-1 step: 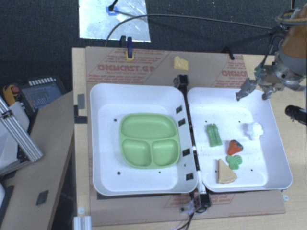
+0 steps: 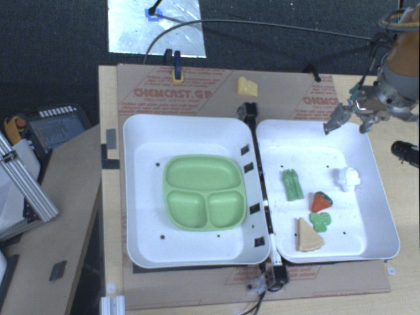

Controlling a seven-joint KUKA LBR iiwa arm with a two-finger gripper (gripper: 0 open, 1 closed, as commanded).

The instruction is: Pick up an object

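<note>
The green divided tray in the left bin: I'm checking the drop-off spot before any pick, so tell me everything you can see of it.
The light green divided plastic tray is a rounded rectangle with a raised rim and three compartments: one wide one across the far side and two smaller ones on the near side. It looks matte and smooth. It lies flat on the floor of the left shallow white bin, roughly in the middle and turned slightly askew to the bin's walls. Nothing sits in its compartments, and nothing touches it but the bin floor.
</note>
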